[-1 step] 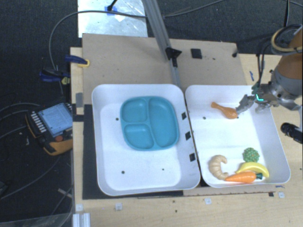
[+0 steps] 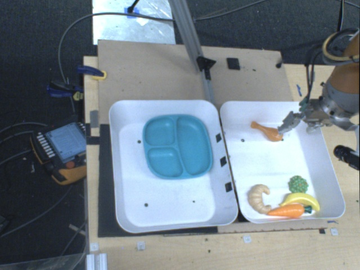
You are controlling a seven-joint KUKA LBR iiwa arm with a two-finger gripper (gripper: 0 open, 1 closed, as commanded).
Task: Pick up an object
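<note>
Drumstick, orange-tan, lies in the right bin near its 12 o'clock wall, thin end pointing to 9 o'clock. Gripper sits just beside the drumstick's fat end at roughly 2 o'clock from it, tips right at it; can't tell how far the hand is open or whether it has hold of anything. Arm comes in over the bin's 3 o'clock rim. Rest of right bin's load is bunched at the 5 o'clock corner: croissant, carrot touching it, banana over the carrot, broccoli just above the banana. Middle of the right bin is bare white floor, well apart from both clusters. Left bin holds one blue divided plate, sitting toward 12 o'clock, three compartments with nothing in them; bare floor around 6 o'clock. Bins touch along their shared edge, black clips there.
</note>
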